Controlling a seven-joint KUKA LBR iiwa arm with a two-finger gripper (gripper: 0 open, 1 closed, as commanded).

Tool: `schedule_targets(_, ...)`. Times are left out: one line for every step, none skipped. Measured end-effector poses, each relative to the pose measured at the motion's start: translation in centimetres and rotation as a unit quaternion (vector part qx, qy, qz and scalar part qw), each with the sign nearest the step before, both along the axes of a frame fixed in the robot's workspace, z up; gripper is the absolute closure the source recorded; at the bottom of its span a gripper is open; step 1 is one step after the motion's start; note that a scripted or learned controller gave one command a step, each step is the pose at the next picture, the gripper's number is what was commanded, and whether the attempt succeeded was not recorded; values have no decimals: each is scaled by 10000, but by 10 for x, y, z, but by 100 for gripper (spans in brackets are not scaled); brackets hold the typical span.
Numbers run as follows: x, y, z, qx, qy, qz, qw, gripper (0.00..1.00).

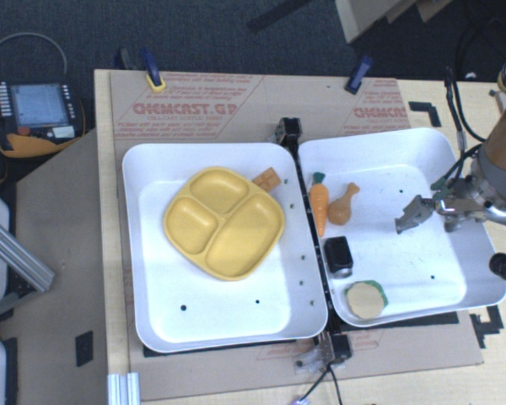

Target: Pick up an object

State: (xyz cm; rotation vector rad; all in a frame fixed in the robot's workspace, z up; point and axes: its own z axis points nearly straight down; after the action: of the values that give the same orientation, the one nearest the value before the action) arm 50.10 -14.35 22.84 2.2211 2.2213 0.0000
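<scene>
Nearest us, our gripper hangs over the right bin, grip state unclear; toys wait beyond its tips.

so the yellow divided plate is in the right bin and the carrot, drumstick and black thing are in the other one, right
Not quite. The camera view shows the yellow divided plate in the left bin, not the right one. The carrot, drumstick and black thing do lie in the other bin, the right bin.

Dark blue-grey floor; brown board atop bench; teach pendant at left.
</scene>
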Motion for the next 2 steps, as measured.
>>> schedule_targets(-1,6,-44,12,33,1,10000,0)
schedule_targets(-6,0,-105,13,43,-7,10000,0)
